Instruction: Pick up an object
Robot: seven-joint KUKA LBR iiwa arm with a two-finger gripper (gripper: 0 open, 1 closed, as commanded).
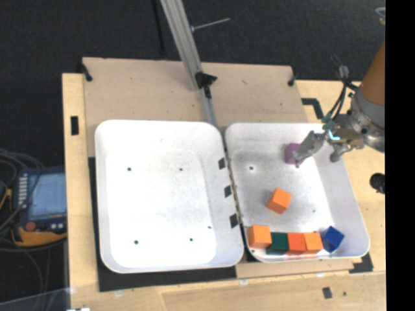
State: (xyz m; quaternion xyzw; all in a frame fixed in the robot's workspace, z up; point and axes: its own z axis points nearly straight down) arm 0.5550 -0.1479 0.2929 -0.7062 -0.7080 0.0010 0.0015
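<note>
Dark carpet surrounds a pale wooden counter that carries two shallow white bins side by side. In the left half of the frame sits the left bin, while the right bin holds all the blocks. A slanted metal rail runs down from the top centre toward the gap between the bins, and a handheld controller lies at the far left edge.

From the right edge the arm reaches in, and its jaws sit over the upper part of the right bin, touching or just beside a small purple block. Whether the jaws are apart or together I cannot tell, nor whether the purple block is between them.

Near the middle of the right bin lies a lone orange cube, tilted and well apart from the rest. Along the lower wall runs a row: an orange block, a green block, two more orange blocks, and a blue block at the right end.

These blocks look small, stiff and light, likely with smooth faces that could slip under a skewed pinch. The purple block is nearest; taking it across two flat opposite sides seems best. The row pieces touch each other and the wall, which leaves little room beside them.
</note>
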